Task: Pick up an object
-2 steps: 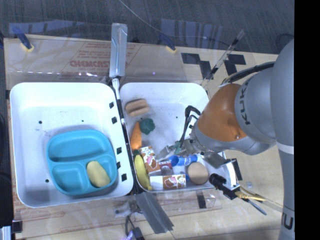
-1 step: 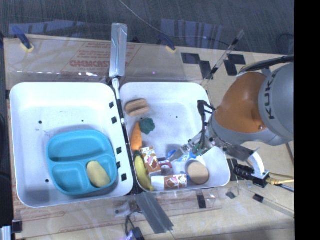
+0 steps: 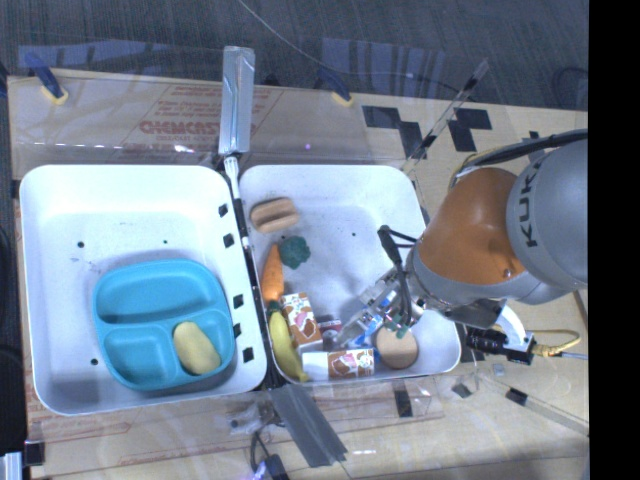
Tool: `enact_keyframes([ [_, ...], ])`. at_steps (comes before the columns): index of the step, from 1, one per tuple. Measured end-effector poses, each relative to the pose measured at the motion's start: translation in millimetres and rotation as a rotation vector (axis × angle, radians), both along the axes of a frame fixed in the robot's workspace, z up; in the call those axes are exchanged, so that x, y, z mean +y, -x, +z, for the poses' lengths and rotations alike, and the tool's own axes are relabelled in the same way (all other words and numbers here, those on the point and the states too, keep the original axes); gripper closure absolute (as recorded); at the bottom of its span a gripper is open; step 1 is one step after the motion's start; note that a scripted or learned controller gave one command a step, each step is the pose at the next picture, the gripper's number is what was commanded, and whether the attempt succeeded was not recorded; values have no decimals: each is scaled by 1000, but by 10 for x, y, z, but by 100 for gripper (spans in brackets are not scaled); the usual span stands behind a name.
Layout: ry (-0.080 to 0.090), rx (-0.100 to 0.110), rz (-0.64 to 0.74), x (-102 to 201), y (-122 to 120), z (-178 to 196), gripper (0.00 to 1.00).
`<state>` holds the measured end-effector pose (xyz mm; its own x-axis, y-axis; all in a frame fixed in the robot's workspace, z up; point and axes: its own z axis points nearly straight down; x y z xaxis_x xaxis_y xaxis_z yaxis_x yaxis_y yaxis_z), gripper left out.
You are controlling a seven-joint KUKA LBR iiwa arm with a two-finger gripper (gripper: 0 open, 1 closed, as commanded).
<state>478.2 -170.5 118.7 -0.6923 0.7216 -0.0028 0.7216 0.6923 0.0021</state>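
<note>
While my tool (image 3: 385,313) hangs low over the right bin (image 3: 345,193) clutter — approach step, I judge — I cannot tell its state; next, settle on one item.

A robotics lab: taped plywood bench (image 3: 480,138), clear acrylic guards (image 3: 130,108), twin white bins (image 3: 60,198) of toy food.
</note>
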Motion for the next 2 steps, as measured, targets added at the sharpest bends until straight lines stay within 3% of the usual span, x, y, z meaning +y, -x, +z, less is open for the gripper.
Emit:
enact_keyframes([
  [1,-1,3,-274,198,-591,-274,0],
  [2,-1,4,-274,196,-590,-274,0],
])
